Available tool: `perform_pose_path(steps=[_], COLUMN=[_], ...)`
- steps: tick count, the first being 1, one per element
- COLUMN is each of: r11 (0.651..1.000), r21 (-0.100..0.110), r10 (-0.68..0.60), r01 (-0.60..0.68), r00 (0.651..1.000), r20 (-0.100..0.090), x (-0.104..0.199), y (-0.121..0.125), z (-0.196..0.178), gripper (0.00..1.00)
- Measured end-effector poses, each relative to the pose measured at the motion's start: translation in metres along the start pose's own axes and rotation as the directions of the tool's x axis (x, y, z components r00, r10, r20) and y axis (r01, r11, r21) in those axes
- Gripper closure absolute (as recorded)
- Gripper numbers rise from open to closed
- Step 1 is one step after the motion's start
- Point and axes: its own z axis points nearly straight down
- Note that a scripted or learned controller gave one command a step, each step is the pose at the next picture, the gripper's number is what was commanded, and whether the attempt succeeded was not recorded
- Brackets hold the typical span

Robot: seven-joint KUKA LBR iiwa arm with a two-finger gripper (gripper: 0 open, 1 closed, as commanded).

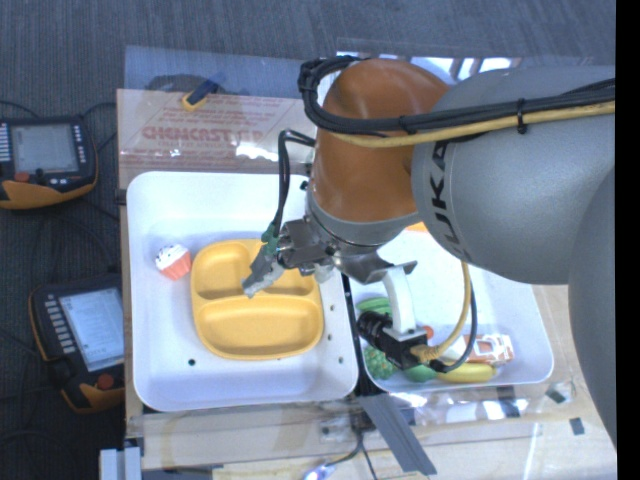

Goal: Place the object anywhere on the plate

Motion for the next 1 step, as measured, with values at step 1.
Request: perform_pose_path(steps=[1], r11=[1.000], r21=[0.004], r10=[-0.002], r01=[0.002], r00=[1.000], r20=[0.000], x=[0.0007], y=[0.0000], z=[-0.0079], gripper=[1.00])
